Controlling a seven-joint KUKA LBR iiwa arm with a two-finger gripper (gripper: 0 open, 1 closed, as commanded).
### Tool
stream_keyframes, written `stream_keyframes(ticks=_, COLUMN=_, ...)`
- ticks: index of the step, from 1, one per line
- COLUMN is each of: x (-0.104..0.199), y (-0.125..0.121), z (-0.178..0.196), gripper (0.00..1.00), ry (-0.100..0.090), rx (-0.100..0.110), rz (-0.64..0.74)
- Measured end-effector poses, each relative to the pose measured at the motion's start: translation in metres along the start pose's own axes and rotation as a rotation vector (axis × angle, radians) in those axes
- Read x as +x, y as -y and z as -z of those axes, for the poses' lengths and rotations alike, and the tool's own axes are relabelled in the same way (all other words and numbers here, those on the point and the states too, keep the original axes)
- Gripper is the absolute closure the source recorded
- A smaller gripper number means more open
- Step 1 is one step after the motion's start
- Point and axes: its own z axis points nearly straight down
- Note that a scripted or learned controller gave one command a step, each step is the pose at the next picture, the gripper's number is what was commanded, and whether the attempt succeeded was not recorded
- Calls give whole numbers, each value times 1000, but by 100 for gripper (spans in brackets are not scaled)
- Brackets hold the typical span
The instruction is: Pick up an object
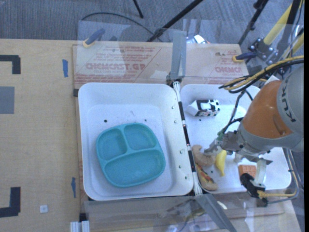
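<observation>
Low in the right bin, my hand hangs over the clutter by the divider; I cannot tell how far its fingers are spread, and I see nothing caught in it. Just below and right of it lies the yellow banana, its long axis running roughly toward me, so I judge only a short drop is needed. Beside it sits a tan toy. Farther back, a black-and-white cow rests near the rear wall. Across the divider, the teal divided plate fills the left bin.

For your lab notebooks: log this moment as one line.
arm: over right bin | gripper: at banana | tray: left bin
</observation>
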Motion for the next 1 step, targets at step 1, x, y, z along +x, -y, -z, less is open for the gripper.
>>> stream_keyframes(ticks=1, x=0, y=-1, z=10, gripper=100, ry=0, rx=-3, rz=-2)
